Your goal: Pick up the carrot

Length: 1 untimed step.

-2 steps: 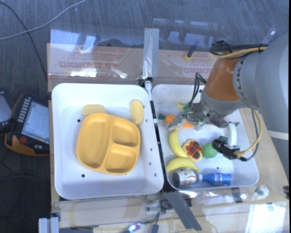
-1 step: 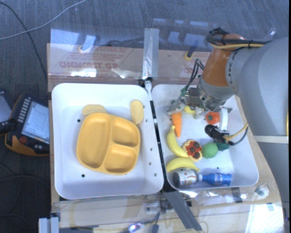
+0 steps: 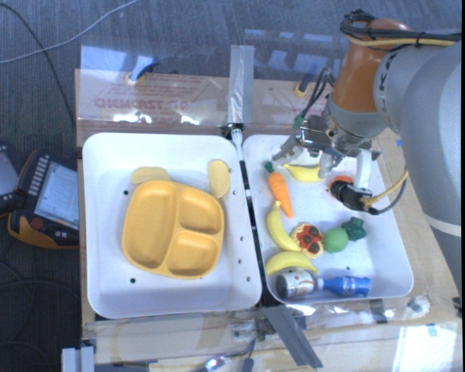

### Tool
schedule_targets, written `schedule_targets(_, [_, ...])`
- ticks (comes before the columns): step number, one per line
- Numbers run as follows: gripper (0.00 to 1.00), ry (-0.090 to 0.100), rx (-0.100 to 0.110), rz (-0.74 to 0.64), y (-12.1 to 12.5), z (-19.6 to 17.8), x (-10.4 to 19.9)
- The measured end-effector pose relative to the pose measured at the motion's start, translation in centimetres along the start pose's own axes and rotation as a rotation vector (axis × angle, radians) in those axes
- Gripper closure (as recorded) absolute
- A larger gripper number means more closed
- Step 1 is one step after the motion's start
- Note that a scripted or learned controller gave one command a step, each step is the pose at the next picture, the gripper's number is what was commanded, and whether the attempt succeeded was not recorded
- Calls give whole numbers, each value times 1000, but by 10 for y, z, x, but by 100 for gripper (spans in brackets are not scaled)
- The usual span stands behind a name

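— Lying on the floor of the right bin (image 3: 387,246), the carrot (image 3: 280,192) sits near that bin's left wall, its green top toward the far end and its orange tip pointing to the near side; nothing grips it.

— What's around it?

— A small banana (image 3: 303,172) just to its right at the far end; a larger banana (image 3: 276,229) just past its tip; then a red and yellow toy (image 3: 308,239), a green round one (image 3: 335,240) with a dark green piece (image 3: 356,227) beside it, a third banana (image 3: 290,263), a can (image 3: 296,285) and a blue bottle (image 3: 346,287) along the near wall.

— And the gripper?

— The gripper (image 3: 322,147) hangs over the far end of the right bin, above the small banana and to the right of the carrot; whether its jaws are spread or pressed together I cannot tell; no object shows between them.

— Any writing?

— Red lettering on the board behind the left bin (image 3: 101,231); too blurred to read; the can's label is also unreadable.

— Room to move?

— Bare white floor lies between carrot and right wall, apart from an orange and black part (image 3: 345,191) of the arm's gear; on the left, the wall is close; the left bin holds a yellow tray (image 3: 173,229) and a pale yellow piece (image 3: 218,177).
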<state>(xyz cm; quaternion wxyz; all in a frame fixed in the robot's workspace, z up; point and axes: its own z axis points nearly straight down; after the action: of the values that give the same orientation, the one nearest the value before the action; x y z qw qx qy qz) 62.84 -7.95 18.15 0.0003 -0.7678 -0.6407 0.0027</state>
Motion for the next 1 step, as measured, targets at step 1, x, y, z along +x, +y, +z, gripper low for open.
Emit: schedule_targets(1, [0, -2, 0, 150, 14, -97, 46])
